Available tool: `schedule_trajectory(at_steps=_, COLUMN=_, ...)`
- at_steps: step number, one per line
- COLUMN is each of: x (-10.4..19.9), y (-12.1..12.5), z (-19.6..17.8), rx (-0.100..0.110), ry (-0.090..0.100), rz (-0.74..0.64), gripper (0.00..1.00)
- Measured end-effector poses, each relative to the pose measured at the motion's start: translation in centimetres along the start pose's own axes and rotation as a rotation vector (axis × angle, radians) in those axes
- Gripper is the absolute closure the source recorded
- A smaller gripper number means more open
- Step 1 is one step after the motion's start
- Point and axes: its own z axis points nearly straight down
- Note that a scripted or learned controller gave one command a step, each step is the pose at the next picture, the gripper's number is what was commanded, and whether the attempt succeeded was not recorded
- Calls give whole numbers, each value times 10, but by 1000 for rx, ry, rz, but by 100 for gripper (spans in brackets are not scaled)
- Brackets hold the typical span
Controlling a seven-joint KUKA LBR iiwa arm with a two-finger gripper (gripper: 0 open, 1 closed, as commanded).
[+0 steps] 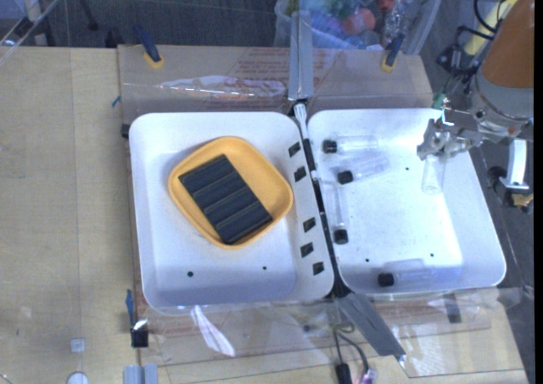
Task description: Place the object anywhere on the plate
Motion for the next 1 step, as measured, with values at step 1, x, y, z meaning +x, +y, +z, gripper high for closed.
schedule_trajectory(at_steps=1, x=0, y=0, z=0, rx=0, ry=0, rz=0, gripper=0)
